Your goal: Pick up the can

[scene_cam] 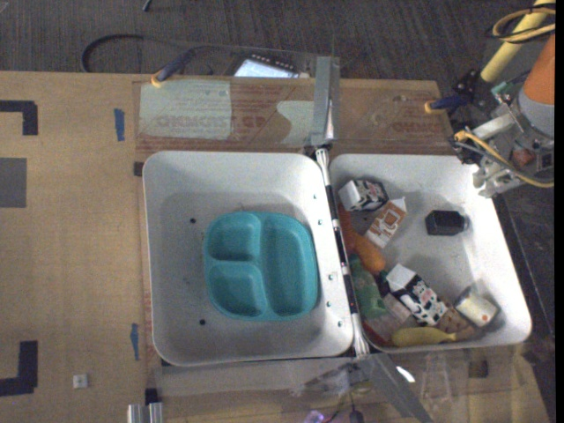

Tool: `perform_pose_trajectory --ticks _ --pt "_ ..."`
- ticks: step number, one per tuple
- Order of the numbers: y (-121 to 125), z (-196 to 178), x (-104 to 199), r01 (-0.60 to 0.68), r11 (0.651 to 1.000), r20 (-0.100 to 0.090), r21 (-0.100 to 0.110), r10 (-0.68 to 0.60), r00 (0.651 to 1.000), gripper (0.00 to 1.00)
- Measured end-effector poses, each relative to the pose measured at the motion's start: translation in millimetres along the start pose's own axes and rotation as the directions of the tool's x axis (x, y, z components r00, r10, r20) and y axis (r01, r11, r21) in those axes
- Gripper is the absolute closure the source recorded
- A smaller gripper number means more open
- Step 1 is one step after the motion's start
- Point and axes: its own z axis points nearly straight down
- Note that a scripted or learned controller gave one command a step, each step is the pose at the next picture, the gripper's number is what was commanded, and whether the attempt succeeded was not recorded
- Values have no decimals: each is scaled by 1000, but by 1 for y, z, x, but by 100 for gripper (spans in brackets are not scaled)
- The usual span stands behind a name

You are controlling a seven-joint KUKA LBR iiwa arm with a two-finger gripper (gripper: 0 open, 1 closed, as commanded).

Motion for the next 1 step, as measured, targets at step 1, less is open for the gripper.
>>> perform_pose_trajectory --ticks 1 --pt "3 -95 4 54 999 0 -1 -54 999 100"
